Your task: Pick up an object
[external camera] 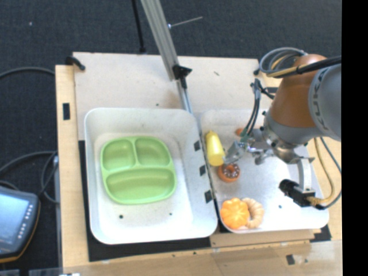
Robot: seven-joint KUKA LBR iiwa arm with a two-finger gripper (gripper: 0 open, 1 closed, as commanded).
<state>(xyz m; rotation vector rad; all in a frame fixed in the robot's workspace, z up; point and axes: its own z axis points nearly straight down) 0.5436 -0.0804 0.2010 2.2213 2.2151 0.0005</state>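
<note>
A bench is seen from above at a slant, with two shallow white bins set side by side on it. In the left bin [95, 211], a light green divided plate [138, 169] of smooth plastic is laid flat, with two small compartments at the top and one long one below. A metal camera pole [164, 36] is seen rising from behind the seam between the bins. In the right bin [270, 226], a yellow, rounded, elongated object [214, 148] is lain against the left wall, its long axis running roughly up and down the view. Just below and to its right, a small round orange and red object [229, 172] is seen; its exact kind cannot be told. At the near edge of this bin, a glossy orange pumpkin-like ball [235, 213] is set touching a paler, ridged, curved piece [256, 211]. The gripper [240, 148] is held low over the middle of the right bin, carried by the grey arm with its orange band, reaching in from the right. The small round object is judged to lie just below and slightly left of the gripper tip, and the yellow object just to its left, so either could be taken as the target. Whether the gripper is spread or closed cannot be told, and nothing is seen held in it.
</note>
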